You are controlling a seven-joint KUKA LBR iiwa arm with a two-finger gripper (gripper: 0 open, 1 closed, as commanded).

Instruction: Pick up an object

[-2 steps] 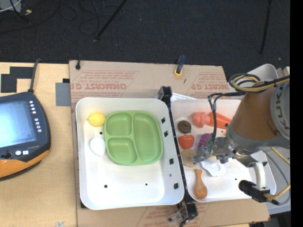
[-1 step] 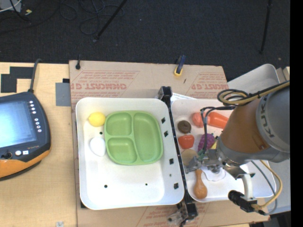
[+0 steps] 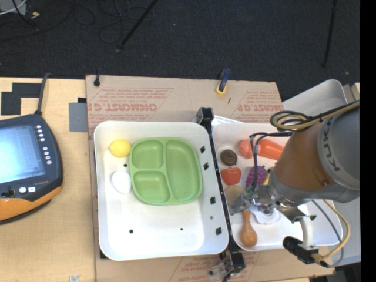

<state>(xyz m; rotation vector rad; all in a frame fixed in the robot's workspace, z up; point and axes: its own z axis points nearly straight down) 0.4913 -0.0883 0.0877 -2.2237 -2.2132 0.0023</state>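
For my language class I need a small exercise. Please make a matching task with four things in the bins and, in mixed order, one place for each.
Things:
1. yellow ball
2. white egg-shaped object
3. green divided plate
4. brown pear-shaped object

Places:
A. middle of the left bin
B. near edge of the right bin, below the gripper
C. left bin, far left corner, beside the plate
D. left bin, left of the plate, nearer than the ball

Pairs: 1-C, 2-D, 3-A, 4-B
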